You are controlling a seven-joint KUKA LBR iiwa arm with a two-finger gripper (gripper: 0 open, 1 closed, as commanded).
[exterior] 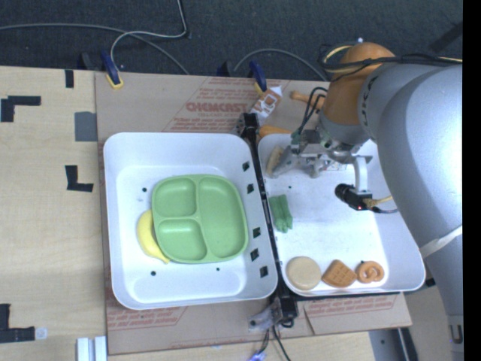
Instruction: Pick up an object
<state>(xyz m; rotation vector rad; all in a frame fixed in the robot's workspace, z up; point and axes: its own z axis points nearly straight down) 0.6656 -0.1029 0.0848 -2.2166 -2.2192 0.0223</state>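
Observation:
My gripper (pixel 310 161) hangs low over the far end of the right bin (pixel 391 235), under the orange wrist band. A small tan piece (pixel 277 159) lies just left of it, by the bin's far left corner. A green pod-like piece (pixel 282 213) lies below that, near the left wall. Along the near edge sit a round beige biscuit (pixel 304 272), an orange waffle-like cracker (pixel 338 274) and a small brown ring (pixel 370 272). The left bin (pixel 124 164) holds a green divided plate (pixel 200 218) with a yellow banana (pixel 148 238) tucked against its left side.
The big grey arm covers the right bin's right side and far corner. A black divider with clips (pixel 258 201) runs between the bins. Cables and blue clamps (pixel 113 72) lie on the cardboard behind the bins.

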